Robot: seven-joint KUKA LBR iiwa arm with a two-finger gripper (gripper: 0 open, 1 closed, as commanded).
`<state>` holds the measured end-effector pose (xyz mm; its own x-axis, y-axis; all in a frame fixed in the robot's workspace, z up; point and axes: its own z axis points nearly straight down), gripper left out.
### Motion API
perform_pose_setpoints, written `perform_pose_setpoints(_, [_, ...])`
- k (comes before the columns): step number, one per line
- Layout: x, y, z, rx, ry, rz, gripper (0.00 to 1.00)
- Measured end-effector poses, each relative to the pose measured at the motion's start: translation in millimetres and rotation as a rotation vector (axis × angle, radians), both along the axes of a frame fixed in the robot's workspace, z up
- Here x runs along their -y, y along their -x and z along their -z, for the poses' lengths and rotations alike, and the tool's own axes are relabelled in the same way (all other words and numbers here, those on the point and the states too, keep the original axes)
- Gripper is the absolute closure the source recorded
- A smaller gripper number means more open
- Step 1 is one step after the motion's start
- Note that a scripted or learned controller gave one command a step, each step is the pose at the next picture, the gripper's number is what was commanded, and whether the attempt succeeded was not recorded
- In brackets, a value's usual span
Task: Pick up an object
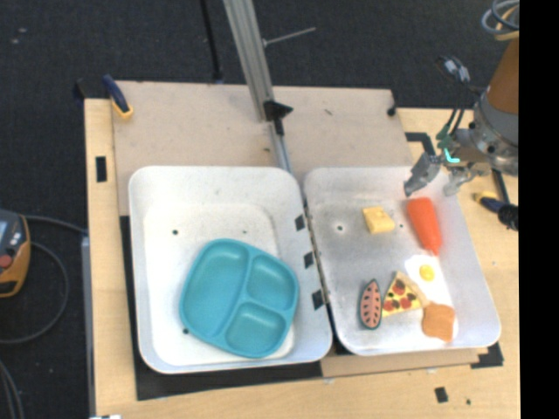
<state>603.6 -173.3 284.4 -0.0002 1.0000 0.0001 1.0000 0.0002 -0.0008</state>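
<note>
Two white bins sit on a tan bench point(201, 129); the left bin point(157, 199) holds a teal divided plate point(240, 297). At right of frame, the gripper point(441, 175) hangs with fingers spread wide and empty, just above an orange carrot point(425, 223) in the right bin point(349, 199).

There is one camera, high above the bench point(201, 129). It looks down at a slant, so the far edge of the bench sits at the top of the picture and the near edge at the bottom. It is far enough back to see both white bins, the left bin point(148, 190) and the right bin point(472, 260), plus dark floor around them. The arm point(502, 103) comes in from the right side.
</note>
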Motion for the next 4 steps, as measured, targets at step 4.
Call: perform_pose_setpoints(4, [-11,9,166,-0.002,0.000,-0.002,0.00])
